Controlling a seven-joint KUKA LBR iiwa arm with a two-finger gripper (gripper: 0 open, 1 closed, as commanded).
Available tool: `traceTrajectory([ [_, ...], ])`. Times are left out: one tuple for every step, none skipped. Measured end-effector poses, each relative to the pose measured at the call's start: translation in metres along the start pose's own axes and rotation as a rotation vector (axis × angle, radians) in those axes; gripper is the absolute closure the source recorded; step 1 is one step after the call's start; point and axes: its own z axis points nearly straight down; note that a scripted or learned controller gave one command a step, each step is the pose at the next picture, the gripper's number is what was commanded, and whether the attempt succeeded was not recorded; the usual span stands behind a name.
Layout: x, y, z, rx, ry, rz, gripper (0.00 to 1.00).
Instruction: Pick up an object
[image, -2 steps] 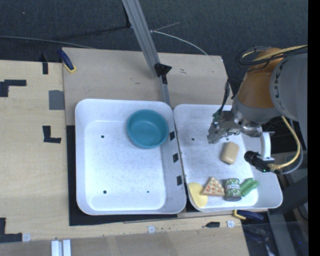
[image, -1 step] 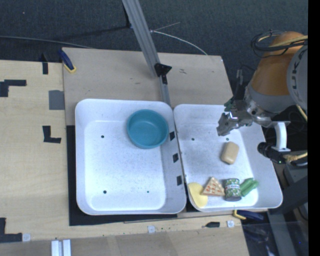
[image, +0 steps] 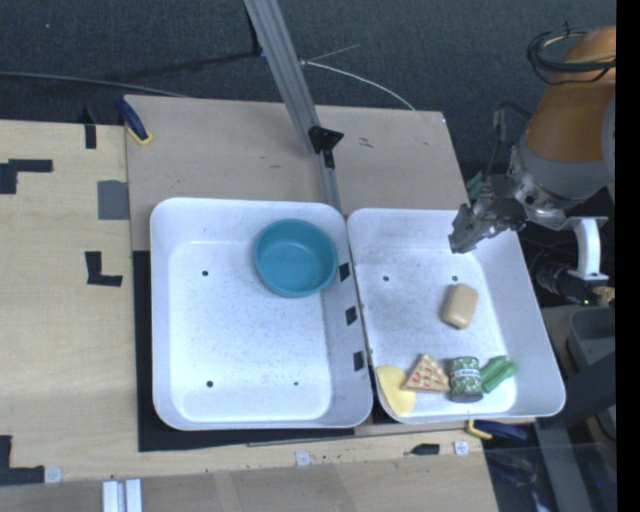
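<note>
While hanging above the speckled white right bin's (image: 400, 290) far end: dark gripper (image: 468, 237), openness impossible to tell; smooth, rounded tan lump (image: 459, 305) lying nearer on bin floor, apart.

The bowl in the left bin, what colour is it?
Blue, a teal-leaning shade; the bowl shows plainly in the camera view.

I read this as a robotics lab: my arm (image: 565, 120) works at a plywood bench (image: 60, 300) marked with black tape (image: 95, 270), two white bins (image: 190, 230), loose cables (image: 350, 75), a metal pole (image: 290, 75).
</note>
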Motion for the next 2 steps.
traceTrajectory([
  [0.043, -0.011, 0.017, 0.008, 0.002, -0.003, 1.00],
  [0.092, -0.020, 0.034, 0.009, 0.002, -0.004, 1.00],
])
